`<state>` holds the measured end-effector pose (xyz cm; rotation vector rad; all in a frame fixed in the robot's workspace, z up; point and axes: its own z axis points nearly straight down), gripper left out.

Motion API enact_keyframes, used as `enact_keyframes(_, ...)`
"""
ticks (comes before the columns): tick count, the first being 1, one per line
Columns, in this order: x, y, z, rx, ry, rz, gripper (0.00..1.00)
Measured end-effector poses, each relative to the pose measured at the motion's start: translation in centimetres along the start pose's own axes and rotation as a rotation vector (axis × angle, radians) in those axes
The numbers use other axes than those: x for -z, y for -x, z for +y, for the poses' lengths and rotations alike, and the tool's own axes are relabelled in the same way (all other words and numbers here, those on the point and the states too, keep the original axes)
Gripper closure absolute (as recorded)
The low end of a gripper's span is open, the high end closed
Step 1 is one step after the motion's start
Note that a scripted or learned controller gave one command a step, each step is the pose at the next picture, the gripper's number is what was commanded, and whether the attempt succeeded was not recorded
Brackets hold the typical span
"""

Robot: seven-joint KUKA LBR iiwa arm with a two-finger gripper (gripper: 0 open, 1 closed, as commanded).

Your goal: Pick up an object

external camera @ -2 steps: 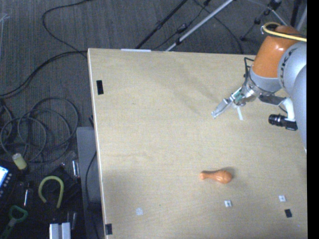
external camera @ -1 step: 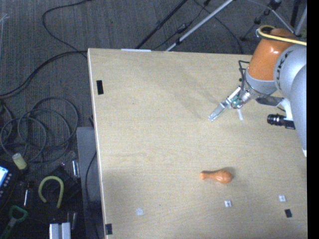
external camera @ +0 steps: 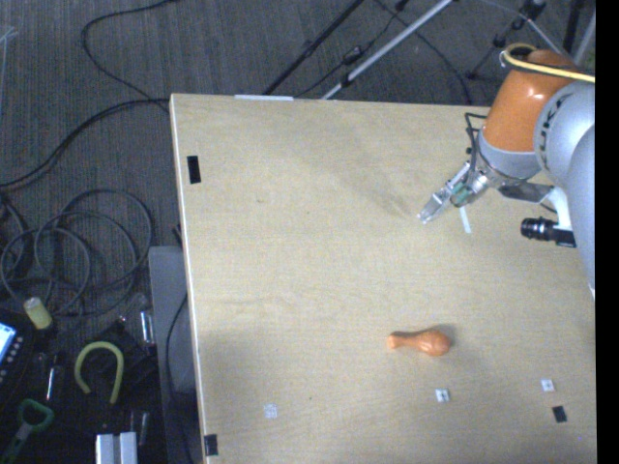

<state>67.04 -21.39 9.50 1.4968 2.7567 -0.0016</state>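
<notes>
A small orange object (external camera: 422, 342), shaped like a drumstick with a narrow end pointing left, lies on the bare wooden bench top (external camera: 309, 259) toward the front right. My gripper (external camera: 447, 218) hangs at the right, well behind the orange object and slightly to its right. Its two fingers are spread apart, so it is open, with nothing between them. One fingertip (external camera: 427, 216) points down-left. The grey arm with its orange band (external camera: 522, 100) comes in from the right edge.
A black tag (external camera: 193, 169) sits near the bench's left edge. Small markers (external camera: 442, 394) dot the front right. Cables (external camera: 87, 240) and tools lie on the floor to the left, and stand legs (external camera: 406, 27) cross behind the bench.
</notes>
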Motion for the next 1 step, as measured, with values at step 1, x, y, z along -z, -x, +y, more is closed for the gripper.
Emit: enact_keyframes(1,6.78,-2.83,1.71,-0.174,0.000,0.004,1.00)
